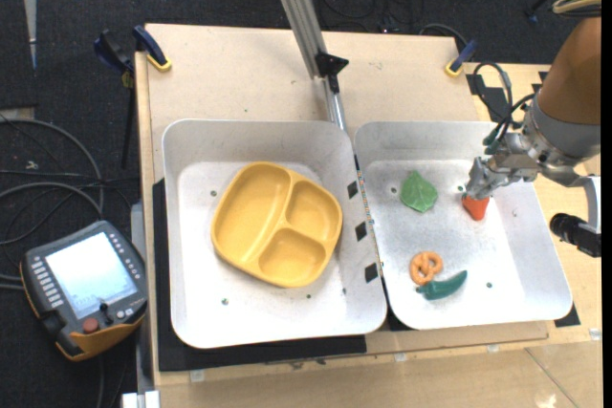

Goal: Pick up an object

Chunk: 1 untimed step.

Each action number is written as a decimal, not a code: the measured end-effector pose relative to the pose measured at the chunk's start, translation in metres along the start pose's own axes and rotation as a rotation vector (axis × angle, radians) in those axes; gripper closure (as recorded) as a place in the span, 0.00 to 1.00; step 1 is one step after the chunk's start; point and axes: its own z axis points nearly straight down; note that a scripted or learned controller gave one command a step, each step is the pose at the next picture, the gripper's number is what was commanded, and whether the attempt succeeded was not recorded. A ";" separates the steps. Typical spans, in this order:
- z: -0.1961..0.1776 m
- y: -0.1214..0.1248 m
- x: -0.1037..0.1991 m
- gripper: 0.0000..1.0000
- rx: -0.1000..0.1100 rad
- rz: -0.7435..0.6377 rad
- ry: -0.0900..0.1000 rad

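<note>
1. Carrot-like orange piece (475, 206) in the right bin (535, 287), upper right part, directly under the pincer (481, 187) and touching its tips; top end hidden by the metal, so hold not confirmable, and opening of the pincer impossible to tell.
2. Green leafy piece (419, 192) just left of the orange piece, apart from it, lying flat on the bin floor.
3. Orange pretzel-shaped piece (426, 265) lower in the same bin, with a dark green pod-like piece (444, 286) touching its lower right side.
4. Left bin (182, 205) beside it, edges overlapping along the middle; yellow divided plate (277, 224) with three compartments inside, tilted slightly, nothing in its compartments.
5. Arm (574, 100) entering from the right, orange band above grey wrist, partly cut off by the frame edge; black cables (497, 100) looping beside the wrist.
6. Slanted metal pole (298, 0) crossing the bench (239, 72) from the top toward the seam between the bins.
7. Blue-and-yellow clamps (148, 48) at the bench's far corners.
8. Teach pendant (86, 287) with a pale screen on the dark floor at lower left.
</note>
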 end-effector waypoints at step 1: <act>0.003 0.003 0.064 1.00 0.000 -0.001 0.001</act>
